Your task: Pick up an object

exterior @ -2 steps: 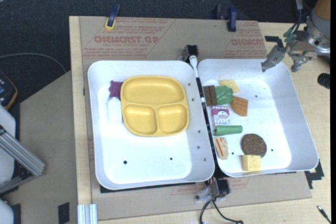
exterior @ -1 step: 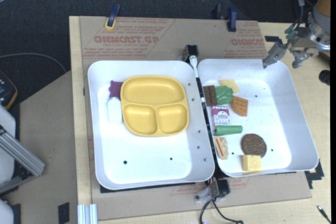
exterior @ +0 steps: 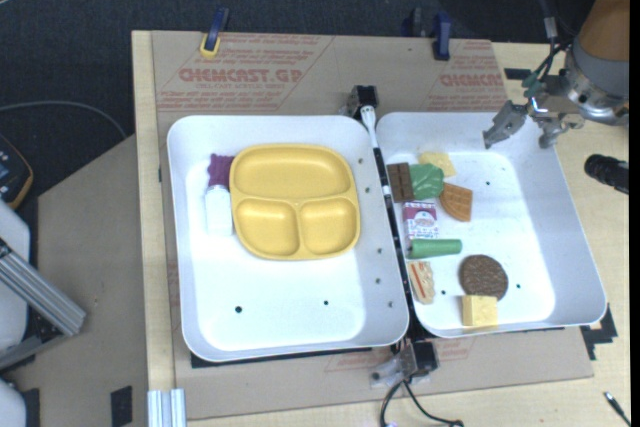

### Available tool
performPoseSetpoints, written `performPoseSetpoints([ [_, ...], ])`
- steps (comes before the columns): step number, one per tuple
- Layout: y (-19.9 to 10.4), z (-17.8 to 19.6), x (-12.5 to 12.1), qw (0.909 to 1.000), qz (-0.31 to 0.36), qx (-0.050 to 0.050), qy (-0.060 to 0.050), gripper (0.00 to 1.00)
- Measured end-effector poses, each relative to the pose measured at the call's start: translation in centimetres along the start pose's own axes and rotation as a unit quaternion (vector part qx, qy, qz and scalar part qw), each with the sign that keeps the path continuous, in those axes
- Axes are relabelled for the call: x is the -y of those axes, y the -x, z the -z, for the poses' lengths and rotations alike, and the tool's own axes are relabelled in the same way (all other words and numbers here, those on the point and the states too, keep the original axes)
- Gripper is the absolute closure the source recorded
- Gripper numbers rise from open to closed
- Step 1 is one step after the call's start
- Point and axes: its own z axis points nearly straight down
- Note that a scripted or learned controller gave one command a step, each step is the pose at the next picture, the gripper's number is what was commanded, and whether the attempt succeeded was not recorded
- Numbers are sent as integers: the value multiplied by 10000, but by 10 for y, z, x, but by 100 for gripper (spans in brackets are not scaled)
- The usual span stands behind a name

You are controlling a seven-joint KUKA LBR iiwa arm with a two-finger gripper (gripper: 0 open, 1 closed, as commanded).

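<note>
The tool hangs over the far edge of the right bin, its two fingers spread apart with nothing between them. Everything it could pick lies nearer the divider than the tool does: a brown block and green piece touching each other, a tan wedge just beside them, a red-and-white packet, a green stick, a striped piece, a dark round cookie and a yellow cube.

In my judgement the crowding is the risk: coming down on the cluster by the divider, a finger could land on a neighbour, or push a flat piece aside rather than clamp it. The cookie and cube stand more apart.

The arm is cut off at the frame edge, and a pale yellow item behind the green piece is too small to identify
</note>
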Motion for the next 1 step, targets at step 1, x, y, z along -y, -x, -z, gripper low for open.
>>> performPoseSetpoints([
  [1,9,-51,-2,10000,-3,1,-4,0],
])
